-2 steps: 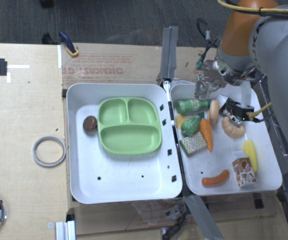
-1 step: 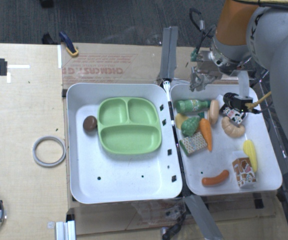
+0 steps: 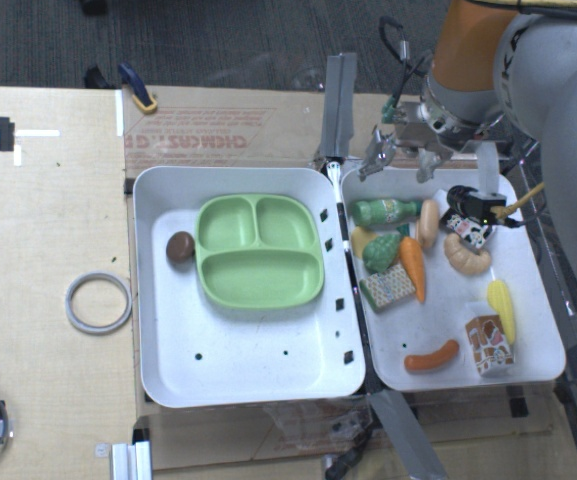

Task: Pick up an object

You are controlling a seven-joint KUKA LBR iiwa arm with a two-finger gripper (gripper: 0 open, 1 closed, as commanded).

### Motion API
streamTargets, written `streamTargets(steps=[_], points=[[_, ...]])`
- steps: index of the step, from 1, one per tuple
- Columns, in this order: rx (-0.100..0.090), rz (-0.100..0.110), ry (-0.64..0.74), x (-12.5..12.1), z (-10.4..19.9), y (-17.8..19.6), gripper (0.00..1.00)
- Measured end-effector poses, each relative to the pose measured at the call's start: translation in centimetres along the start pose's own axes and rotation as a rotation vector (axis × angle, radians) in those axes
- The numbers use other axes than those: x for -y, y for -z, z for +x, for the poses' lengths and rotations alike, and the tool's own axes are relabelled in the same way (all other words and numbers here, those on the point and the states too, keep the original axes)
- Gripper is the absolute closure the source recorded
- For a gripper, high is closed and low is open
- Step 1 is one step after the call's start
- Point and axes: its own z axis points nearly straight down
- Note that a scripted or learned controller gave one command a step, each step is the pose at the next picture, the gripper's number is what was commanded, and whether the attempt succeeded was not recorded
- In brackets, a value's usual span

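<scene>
Two white bins sit side by side on a pale bench, dark floor behind. From the camera view, the gripper (image 3: 401,156) is seen above the far edge of the right bin (image 3: 538,343), its fingers spread and nothing held. A green bottle (image 3: 386,210) lies just below it — the nearest pick. A straight descent over the bottle's middle is advised, with jaws set across its width, since the broccoli (image 3: 381,251) and carrot (image 3: 413,268) crowd close beside it.
</scene>
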Motion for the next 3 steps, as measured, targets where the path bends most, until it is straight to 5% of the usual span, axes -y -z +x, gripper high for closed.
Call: streamTargets(steps=[1,2,3], points=[[-0.002,0.003,0.159,11.7,-5.3,-3.7,0.0],[0.001,-0.009,0.221,8.5,-9.5,-13.1,0.0],[0.0,-0.012,0.218,8.3,-9.4,-12.1,1.0]])
